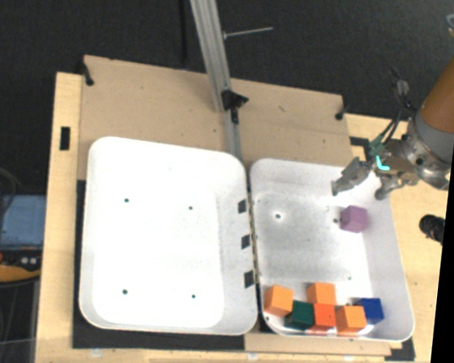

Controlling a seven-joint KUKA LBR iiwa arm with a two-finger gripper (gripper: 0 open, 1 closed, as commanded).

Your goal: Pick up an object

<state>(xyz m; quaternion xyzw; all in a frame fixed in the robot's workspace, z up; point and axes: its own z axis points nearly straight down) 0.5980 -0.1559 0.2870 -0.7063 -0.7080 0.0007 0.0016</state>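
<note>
Right white bin: small purple block, matte, below the open, empty pincer.

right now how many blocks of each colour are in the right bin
orange blocks: 4
green block: 1
blue block: 1
purple block: 1
total: 7

Two white bins; four orange blocks, one green, blue, purple.

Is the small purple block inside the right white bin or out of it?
Inside. The small purple block lies on the right white bin floor, apart from the blocks clustered at its near edge.
</note>
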